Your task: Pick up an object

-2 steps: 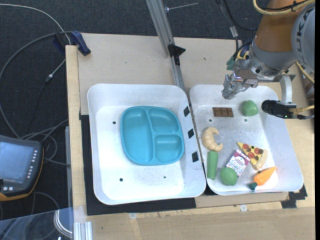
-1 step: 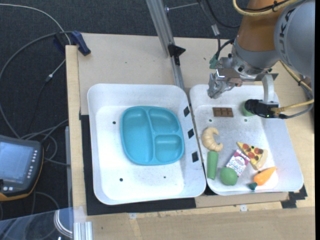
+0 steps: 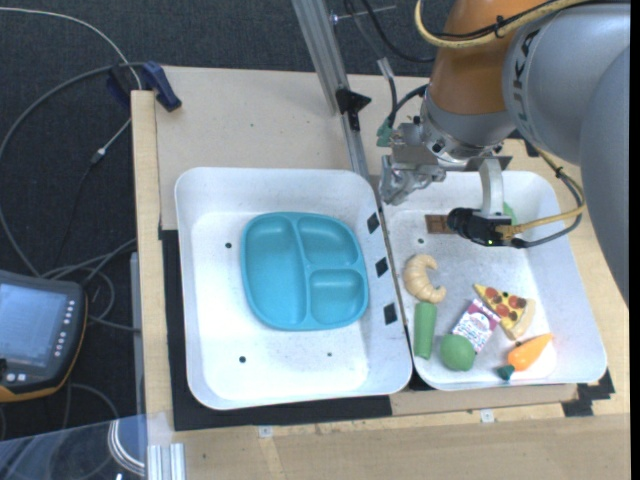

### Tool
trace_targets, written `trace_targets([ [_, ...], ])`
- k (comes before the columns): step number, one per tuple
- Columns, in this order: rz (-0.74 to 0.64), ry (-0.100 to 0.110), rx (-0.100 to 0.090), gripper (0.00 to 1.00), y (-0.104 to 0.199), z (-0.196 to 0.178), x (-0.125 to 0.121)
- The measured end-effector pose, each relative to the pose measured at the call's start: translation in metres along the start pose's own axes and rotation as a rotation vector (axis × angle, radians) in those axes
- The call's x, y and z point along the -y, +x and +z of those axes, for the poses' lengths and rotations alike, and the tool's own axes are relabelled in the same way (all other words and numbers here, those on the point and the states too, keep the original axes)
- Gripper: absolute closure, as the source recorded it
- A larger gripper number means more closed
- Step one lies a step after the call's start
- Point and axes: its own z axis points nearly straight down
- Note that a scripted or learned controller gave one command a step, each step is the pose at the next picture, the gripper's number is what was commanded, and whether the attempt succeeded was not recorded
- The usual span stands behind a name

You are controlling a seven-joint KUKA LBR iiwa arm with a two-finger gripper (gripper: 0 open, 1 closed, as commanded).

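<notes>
the carrot [image 3: 529, 352], pizza slice [image 3: 506, 308] and croissant [image 3: 424, 277] lie toward the desk's near right corner; the end effector [image 3: 400, 185] hovers farther back, grip state unclear; nothing picked; next, descend onto one.

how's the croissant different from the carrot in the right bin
The croissant is pale tan and curled into a crescent; the carrot is orange, straight and tapered, with a green bit at one end. The croissant lies near the bin's left wall, just above the green cucumber; the carrot lies at the near right corner, below the pizza slice. Both are toy foods lying flat in the right bin.
</notes>
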Motion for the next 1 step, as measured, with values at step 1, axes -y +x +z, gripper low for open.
trace_targets([
  [1, -0.001, 0.000, 0.000, 1.00, 0.0545, 0.0046, 0.0095],
])
